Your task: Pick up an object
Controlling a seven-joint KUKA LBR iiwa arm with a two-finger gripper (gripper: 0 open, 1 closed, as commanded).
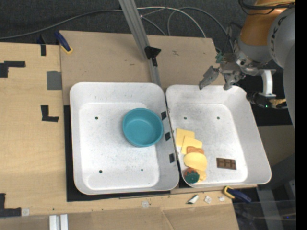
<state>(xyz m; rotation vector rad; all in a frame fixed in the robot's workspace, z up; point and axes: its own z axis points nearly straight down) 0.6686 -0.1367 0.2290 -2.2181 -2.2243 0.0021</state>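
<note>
My gripper [219, 78] hangs over the far rim of the right bin [240, 123], its two fingers spread open with nothing between them. In the left bin [96, 143] sits a teal bowl [142, 127]. Along the right bin's near-left side lie yellow flat pieces [186, 139], a yellow-orange rounded object [195, 160] and a small dark green thing [192, 177]. A brown chocolate-like bar [226, 164] lies near that bin's front right. All these objects lie well toward the front of the gripper.
A slanted metal pole [139, 32] rises behind the bins. Cables [192, 18] run across the dark surface at the back. Blue-yellow clamps [64, 42] grip the cardboard sheet's far-left corner and front edge [236, 193].
</note>
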